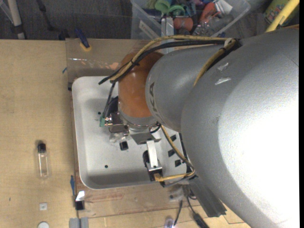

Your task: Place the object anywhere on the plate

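Grey metal and black fittings make up the end effector [126, 137], seen from above as it hangs over the white bin [90, 122]. From this angle I cannot tell whether it is wide or narrow. A small green board edge and bare connectors sit on its left flank. A white rectangular block with a black end [152, 160] juts out on its near-right side.

Straight above it comes the orange band [135, 96], smooth and rounded, and then the arm [237, 127], a broad matte grey casing swelling off to the right. Dark lettering runs down the casing just right of the band, too foreshortened to read. Yellow and black cables [166, 42] loop over the band and along the casing.

The bin under the end effector is smooth moulded plastic with rounded corners, with a tiny dark speck [106, 166] on its floor to the near left. The arm's bulk hides much of it, so where the object and the plate lie I cannot tell.

Well to the left, on the pale wood-grain tabletop [28, 94], lies a clear vial with a black cap [42, 159]. Far beyond the end effector stands a clear plastic tub [142, 13] heaped with colourful bits, and a blue clip [84, 43] sits at the tabletop's far edge.
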Available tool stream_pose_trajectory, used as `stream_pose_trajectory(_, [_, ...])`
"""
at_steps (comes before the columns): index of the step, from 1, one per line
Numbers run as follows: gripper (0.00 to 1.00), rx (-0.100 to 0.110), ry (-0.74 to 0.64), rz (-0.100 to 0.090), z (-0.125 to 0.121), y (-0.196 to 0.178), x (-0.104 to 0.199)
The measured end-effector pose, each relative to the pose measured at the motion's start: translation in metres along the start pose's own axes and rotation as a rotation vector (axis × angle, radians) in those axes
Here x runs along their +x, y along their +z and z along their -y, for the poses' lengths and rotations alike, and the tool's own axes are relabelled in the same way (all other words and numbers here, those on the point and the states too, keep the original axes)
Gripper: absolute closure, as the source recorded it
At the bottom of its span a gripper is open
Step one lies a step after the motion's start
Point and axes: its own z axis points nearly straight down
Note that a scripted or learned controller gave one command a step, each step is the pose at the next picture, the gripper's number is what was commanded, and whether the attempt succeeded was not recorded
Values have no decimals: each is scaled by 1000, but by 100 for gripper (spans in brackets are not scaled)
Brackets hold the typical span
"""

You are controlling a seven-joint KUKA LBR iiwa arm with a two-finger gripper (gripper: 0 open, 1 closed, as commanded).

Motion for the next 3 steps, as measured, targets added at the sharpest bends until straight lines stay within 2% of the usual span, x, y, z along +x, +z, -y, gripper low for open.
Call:
stream_pose_trajectory(1, [100,-13,-461,-1,52,50,2])
stream_pose_trajectory(2, [100,-1,-634,0,20,-71,-14])
stream_pose_trajectory(3, [100,-1,-643,0,43,47,-4])
